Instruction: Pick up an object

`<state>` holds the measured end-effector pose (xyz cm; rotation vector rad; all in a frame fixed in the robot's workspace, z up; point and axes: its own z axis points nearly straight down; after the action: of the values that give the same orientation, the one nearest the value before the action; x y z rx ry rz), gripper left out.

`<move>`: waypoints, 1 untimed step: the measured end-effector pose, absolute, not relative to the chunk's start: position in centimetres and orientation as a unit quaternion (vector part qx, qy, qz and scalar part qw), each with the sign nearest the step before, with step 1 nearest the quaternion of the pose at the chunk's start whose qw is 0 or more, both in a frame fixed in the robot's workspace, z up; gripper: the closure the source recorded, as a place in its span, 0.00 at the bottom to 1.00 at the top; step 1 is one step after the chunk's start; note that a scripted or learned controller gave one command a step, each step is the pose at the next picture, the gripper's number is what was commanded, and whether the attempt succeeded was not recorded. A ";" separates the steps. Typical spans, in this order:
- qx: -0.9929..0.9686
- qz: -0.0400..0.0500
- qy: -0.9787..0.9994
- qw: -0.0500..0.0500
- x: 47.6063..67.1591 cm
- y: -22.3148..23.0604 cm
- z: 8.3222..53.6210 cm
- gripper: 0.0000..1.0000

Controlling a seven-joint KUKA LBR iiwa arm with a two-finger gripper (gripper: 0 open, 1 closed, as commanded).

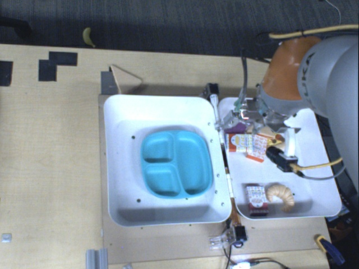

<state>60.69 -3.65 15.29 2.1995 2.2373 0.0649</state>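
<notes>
Gripper sits low over the far end of the right bin, hanging from the grey arm with its orange band that reaches in from the right. Its underside is turned away from the camera and tangled visually with the objects under it, so I cannot tell how it is set, and nothing can be seen caught in it.

Just under and near of the gripper lies a cluster of small packets, among them a white-and-red carton and a dark purple item touching it on the far-left side. A black piece with a yellow cable lies just right of that cluster (it looks like part of the rig, though that is a guess). At the near end of the same bin rest a croissant and a small red-and-white box, just beside each other.

The left bin holds a blue divided tray.

As a judgement: the pick is not done. The arm appears placed for a grab at the far cluster, and closing on an item and lifting it clear are left
</notes>
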 end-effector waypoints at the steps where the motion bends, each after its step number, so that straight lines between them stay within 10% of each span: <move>1: 0.701 0.021 0.713 0.002 60.7 -3.7 15.3 0.00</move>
<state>60.68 -3.66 15.27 2.1989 2.2376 0.0644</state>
